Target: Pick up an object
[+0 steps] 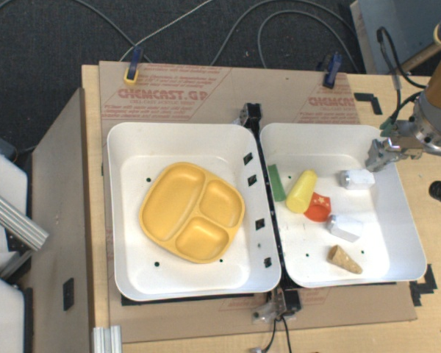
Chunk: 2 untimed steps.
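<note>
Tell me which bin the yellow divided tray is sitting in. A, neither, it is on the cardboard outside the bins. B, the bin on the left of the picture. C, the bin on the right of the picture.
B: the yellow divided tray lies flat inside the left bin, while the right bin holds the small items such as the yellow cylinder and the green block.

Robotics laboratory test bench. A brown cardboard sheet printed with red lettering [165, 87] is fixed to the bench by blue spring clamps [134, 68], and two shallow white plastic bins [125, 197] sit on it side by side. Loose black cables [206, 20] trail over dark grey carpet [44, 43]; aluminium framing rails [11, 215] stand at left.
</note>
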Each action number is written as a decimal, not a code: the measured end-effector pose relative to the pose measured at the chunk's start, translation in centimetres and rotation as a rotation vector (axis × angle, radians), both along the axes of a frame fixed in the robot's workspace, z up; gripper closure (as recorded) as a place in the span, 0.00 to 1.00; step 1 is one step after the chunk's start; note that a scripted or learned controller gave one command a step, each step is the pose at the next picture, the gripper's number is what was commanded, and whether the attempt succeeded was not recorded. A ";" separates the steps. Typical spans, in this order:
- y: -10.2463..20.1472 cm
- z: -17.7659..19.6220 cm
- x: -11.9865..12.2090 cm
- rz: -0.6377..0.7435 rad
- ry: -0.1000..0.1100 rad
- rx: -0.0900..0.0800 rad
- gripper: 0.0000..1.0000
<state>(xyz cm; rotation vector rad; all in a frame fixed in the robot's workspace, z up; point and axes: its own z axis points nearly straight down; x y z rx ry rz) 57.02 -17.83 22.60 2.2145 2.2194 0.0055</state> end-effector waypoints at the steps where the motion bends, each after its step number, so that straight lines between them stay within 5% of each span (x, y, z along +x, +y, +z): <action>1: 0.0 2.7 0.1 0.000 0.003 0.001 1.00; 2: 5.5 1.5 1.1 0.003 0.009 0.004 1.00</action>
